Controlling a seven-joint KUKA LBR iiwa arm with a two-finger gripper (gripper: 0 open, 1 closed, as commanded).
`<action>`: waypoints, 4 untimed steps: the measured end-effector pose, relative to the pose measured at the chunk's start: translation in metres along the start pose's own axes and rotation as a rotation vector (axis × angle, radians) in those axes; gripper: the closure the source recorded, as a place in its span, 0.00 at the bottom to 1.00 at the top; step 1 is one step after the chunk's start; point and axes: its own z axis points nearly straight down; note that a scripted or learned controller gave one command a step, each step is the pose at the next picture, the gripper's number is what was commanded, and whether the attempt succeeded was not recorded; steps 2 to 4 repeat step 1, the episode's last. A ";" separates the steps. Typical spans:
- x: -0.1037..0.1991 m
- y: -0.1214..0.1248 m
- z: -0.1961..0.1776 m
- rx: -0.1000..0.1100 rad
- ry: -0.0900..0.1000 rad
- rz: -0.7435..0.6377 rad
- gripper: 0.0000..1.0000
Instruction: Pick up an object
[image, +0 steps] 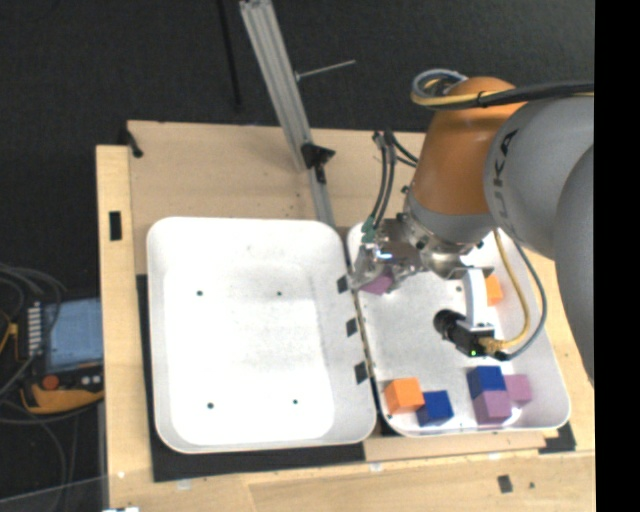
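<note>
Orange cube (404, 394) sat near right bin's (420, 320) front edge; claw (378, 268) clamped a purple block (378, 284), its axis unclear.

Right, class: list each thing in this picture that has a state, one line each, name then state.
tool: low over the right bin's left edge, at a purple block
purple block: at the tool's tip, grip unclear
orange block: resting in the right bin
blue block: resting, touching the orange block
left bin: flat on the bench
</note>
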 end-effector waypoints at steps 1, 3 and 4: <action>0.044 0.007 0.000 0.000 0.001 -0.001 1.00; 0.044 0.007 0.000 0.000 0.001 -0.001 1.00; 0.044 0.007 0.000 0.000 0.001 -0.001 1.00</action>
